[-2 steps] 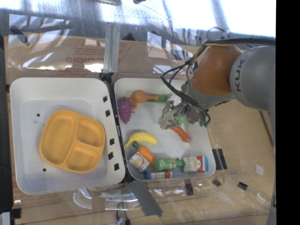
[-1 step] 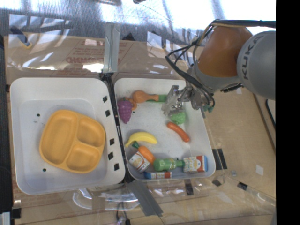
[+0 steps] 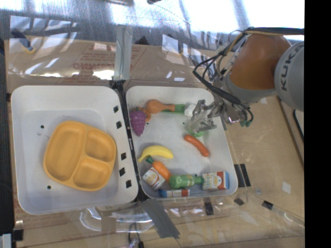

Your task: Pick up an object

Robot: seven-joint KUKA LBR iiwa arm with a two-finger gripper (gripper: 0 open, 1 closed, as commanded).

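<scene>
My gripper [image 3: 199,122] hangs over the back right part of the right bin [image 3: 178,96], its metal fingers pointing down-left. Just below its tips lies a small orange-red sausage [image 3: 197,145]. An orange carrot with a green stalk [image 3: 161,107] lies to its left near the back wall, next to a purple grape bunch [image 3: 137,121]. Nearer the front lie a yellow banana [image 3: 157,152], a small orange-capped can [image 3: 154,174], a green bottle [image 3: 185,181] and a little juice carton [image 3: 215,180]. Nothing shows between the fingers.
The left bin [image 3: 26,102] holds a yellow divided plate [image 3: 79,155]. A divider with black clips [image 3: 123,138] separates the bins. Cables loop from the arm's wrist [image 3: 257,63] above the right bin's back right corner. Brown cardboard surrounds both bins.
</scene>
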